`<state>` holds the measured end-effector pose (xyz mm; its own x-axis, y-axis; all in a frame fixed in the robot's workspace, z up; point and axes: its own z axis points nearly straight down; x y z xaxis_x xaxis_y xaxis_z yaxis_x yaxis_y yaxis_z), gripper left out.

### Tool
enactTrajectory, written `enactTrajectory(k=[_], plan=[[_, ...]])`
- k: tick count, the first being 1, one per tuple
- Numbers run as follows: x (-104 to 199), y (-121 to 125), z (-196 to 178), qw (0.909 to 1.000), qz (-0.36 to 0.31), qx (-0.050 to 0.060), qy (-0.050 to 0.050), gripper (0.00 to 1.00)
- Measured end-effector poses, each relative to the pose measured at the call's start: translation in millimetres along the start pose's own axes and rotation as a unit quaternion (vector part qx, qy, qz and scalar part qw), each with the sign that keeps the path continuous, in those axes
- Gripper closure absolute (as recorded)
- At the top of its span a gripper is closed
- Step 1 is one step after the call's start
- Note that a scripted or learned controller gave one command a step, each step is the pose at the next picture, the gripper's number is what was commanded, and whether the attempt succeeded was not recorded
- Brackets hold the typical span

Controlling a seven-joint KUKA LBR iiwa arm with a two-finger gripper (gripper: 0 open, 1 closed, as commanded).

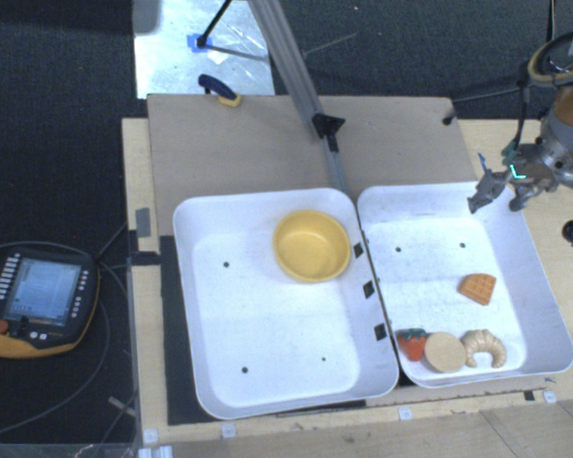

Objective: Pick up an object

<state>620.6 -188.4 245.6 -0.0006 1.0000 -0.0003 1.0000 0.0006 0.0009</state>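
Note:
My gripper (501, 195) hangs over the far right rim of the right bin (427, 228), its two fingers spread apart and open, with nothing between them. In that bin lie an orange waffle piece (477, 288), a pale croissant (486, 348), a round tan biscuit (445, 352) and a small red and green item (412, 343) near the front. A yellow bowl (311, 245) sits in the left bin (234, 347) at its far right part. The gripper is well behind all the items in the right bin.
A slanted metal pole (300, 73) with a black clamp crosses the bench behind the bins. A teach pendant (40, 298) lies on the floor to the left. A yellow and blue clamp (221, 90) sits at the bench's back edge.

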Motion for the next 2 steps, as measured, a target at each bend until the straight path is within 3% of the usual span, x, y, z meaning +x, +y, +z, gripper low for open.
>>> enactTrajectory(k=[1, 2], plan=[[0.0, 0.0, 0.0, 1.0000, 0.000, 0.000, 0.000, 0.00], [-9.6, -2.0, 55.0, 1.0000, 0.000, 0.002, 0.000, 0.00]])
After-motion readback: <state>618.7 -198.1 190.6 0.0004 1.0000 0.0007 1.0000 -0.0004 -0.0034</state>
